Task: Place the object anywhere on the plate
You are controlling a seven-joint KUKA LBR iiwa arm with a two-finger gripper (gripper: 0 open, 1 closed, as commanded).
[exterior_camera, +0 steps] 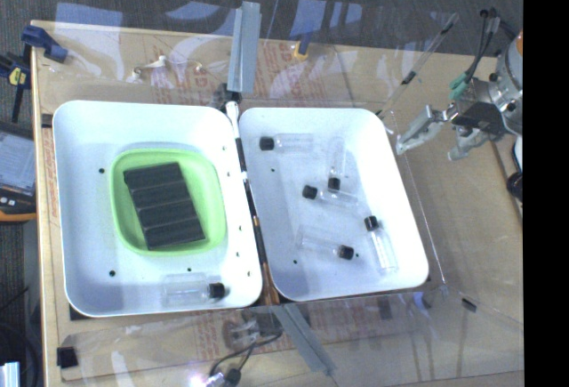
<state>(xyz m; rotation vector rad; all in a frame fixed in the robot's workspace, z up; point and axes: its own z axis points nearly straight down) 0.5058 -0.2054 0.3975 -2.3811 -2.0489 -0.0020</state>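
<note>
A green plate [121,198] with a dark ridged insert [164,205] lies in the left bin [80,123]. A clear vial with a black cap [190,291] rests on that bin's floor just in front of the plate, off its rim. Several more clear black-capped vials lie scattered in the right bin [293,287], among them one at the back left [286,143] and one at the right [382,245]. My gripper [428,148] hangs outside the right bin's far right corner, over the bench. Its fingers stand open with nothing between them.
A grey metal bar [242,47] lies behind the gap between the bins. Clear plastic sheeting [444,225] covers the bench right of the bins. A blue clamp [40,40] grips the back left corner. Cables [233,367] sit at the front edge.
</note>
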